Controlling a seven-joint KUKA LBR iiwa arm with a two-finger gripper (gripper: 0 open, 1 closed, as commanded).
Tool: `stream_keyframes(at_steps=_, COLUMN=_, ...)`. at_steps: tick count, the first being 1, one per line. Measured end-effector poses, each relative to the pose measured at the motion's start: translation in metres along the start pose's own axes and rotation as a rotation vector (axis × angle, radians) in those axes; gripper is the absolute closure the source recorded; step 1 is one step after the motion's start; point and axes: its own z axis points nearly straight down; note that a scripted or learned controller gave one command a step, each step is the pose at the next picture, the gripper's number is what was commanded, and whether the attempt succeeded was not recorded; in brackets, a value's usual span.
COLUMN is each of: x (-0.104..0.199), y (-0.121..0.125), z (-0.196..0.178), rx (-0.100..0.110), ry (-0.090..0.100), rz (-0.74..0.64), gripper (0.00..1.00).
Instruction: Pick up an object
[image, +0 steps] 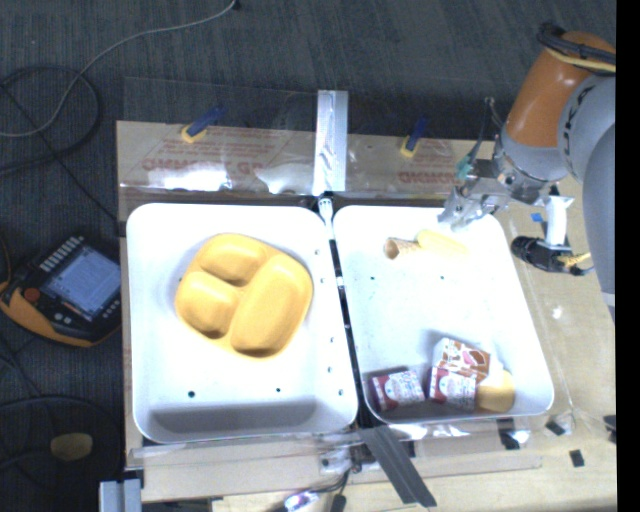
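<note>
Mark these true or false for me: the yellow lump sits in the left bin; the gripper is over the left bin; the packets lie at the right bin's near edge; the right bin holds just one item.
1. The yellow lump sits in the left bin. True.
2. The gripper is over the left bin. False: it is at the right bin's far corner.
3. The packets lie at the right bin's near edge. True.
4. The right bin holds just one item. False: several, including a small cone-like piece.

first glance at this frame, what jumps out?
The big yellow lumpy object sitting in the middle of the left bin. Then the orange-banded arm at the upper right, its gripper at the right bin's far corner, near a small cream piece. Printed packets crowd that bin's near edge.
</note>
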Motion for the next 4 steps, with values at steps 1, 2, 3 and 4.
stream_keyframes(at_steps=1, x=-0.045, y=0.002, z=-0.047, rx=0.000, ry=0.002, rz=0.116, gripper=1.00)
stream_keyframes(at_steps=2, x=0.011, y=0.000, z=-0.007, rx=0.000, ry=0.004, rz=-0.246, gripper=1.00)
stream_keyframes(at_steps=3, x=0.103, y=-0.028, z=-0.010, rx=-0.003, ry=0.006, rz=-0.664, gripper=1.00)
stream_keyframes(at_steps=4, x=0.126, y=-0.076, z=-0.009, rx=-0.004, ry=0.005, rz=-0.881, gripper=1.00)
